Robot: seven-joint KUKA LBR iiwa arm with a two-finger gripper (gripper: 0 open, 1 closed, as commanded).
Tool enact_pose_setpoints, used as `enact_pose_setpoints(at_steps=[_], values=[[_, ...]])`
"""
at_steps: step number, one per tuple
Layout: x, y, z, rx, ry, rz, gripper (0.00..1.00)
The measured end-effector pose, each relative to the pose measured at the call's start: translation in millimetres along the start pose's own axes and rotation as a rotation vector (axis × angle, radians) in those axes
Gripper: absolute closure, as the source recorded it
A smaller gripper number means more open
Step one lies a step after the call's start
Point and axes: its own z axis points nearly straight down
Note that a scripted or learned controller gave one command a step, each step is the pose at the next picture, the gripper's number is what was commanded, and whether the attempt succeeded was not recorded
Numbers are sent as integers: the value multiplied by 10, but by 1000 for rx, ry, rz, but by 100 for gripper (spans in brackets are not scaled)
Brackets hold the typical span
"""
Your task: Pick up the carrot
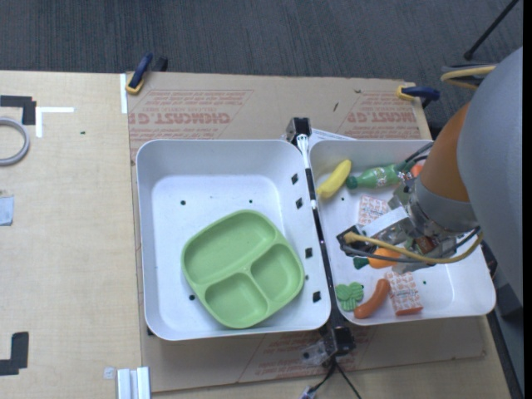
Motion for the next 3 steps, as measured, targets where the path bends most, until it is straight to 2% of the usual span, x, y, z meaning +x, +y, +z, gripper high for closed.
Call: enact_pose_setpoints(at_steps=[1,2,3], values=[[0,-1,0,0,0,0,0],[321,51,39,0,-2,-206,0],[125,689,549,2,-2,-333,0]])
